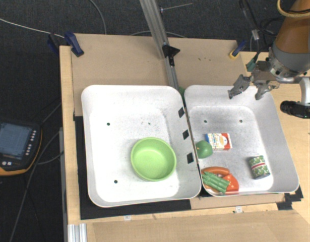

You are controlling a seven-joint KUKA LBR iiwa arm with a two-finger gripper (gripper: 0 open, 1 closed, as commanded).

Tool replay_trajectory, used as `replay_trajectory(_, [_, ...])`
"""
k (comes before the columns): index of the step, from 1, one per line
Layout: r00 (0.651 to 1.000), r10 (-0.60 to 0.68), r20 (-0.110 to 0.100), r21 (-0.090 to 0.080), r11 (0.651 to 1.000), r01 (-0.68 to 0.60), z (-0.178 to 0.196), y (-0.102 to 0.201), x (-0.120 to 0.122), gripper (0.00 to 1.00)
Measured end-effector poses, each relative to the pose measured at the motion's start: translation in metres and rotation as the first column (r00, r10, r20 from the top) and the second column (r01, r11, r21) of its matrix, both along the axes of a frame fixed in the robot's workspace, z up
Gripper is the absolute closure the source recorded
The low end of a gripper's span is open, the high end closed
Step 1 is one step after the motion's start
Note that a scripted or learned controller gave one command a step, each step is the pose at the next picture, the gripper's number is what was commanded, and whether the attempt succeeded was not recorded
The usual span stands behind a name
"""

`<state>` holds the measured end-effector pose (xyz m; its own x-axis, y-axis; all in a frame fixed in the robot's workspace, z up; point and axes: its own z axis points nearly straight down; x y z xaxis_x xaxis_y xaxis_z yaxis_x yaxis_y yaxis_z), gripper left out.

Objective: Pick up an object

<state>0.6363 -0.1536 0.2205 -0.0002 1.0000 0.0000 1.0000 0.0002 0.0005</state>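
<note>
Hovering above the far edge of the right bin (275, 115), near its far-right corner: the end effector (249, 91), fingers spread wide and gripping nothing. Hanging well clear of the bin floor, and well apart from every candidate object. Judging from that, sitting at the very start of the job: no object lifted, none touched, no descent begun. Still remaining, by the look of it: choosing a target, travelling nearward over it, lowering, closing, and raising.

Lying in the right bin, four things. Resting near the middle, one small carton (218, 141) with a red and white face. Sitting just left of it, against the bin's left wall, one green ball (203, 148). Lying at the near edge, one red and green toy vegetable (220, 181), looking like a single bundled piece though hard to tell at this size. Standing toward the near-right corner, one small green can (258, 167), apart from the others.

Sitting in the left bin (119, 115), toward its near-right part, one green bowl (153, 159), mouth up and holding nothing visible.

Counting up: two white bins side by side on the desk (119, 54), five loose things in all, one of each kind. Being closest to the end effector, and standing free of neighbours: the carton, probably the easiest pick.
</note>
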Motion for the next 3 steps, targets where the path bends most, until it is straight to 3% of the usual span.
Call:
replay_trajectory(2, [1.0, 0.0, -0.003, 0.0, 1.0, 0.0, -0.109, -0.012, 0.008, 0.0])
replay_trajectory(3, [1.0, 0.0, -0.001, 0.0, 1.0, 0.0, -0.125, -0.012, 0.008, 0.0])
